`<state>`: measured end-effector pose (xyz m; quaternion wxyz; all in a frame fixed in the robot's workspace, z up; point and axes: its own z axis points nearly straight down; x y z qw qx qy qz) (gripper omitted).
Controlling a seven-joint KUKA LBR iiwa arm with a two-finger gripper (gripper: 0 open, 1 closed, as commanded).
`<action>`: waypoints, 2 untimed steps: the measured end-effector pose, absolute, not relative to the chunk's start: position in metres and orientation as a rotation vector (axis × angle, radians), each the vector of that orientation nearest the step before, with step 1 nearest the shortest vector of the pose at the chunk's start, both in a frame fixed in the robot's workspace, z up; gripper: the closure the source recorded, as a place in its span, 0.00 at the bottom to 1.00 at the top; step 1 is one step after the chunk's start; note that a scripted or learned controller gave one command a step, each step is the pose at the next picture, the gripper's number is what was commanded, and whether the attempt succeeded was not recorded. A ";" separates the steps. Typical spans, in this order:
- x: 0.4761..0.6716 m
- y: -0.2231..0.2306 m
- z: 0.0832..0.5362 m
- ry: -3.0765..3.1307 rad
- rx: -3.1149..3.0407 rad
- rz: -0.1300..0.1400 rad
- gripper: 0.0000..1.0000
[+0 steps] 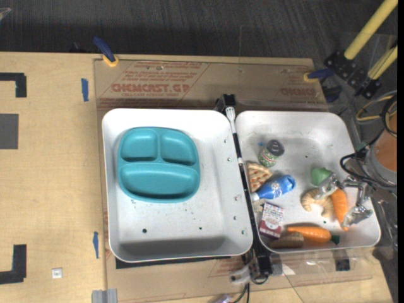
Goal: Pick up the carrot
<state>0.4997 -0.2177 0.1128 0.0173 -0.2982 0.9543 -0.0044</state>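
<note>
While the cardboard [151, 81] reads "CHEMCAST", the end effector [344, 202] grips a carrot [340, 205] in the right bin [303, 124].

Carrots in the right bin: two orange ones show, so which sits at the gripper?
The upright carrot near the bin's right wall, between the gripper fingers. The other carrot lies flat along the bin's front edge, apart from the gripper.

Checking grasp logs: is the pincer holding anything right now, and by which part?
Looks like the pincer has a carrot between its fingers, gripped around the middle, standing near upright in the right bin. Another carrot lies flat nearby.
</note>
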 end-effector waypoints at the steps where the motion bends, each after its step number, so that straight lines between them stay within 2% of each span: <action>1: 0.503 -0.216 0.124 2.956 -0.925 -0.018 1.00; 2: 0.503 -0.216 0.124 2.957 -0.925 -0.017 0.00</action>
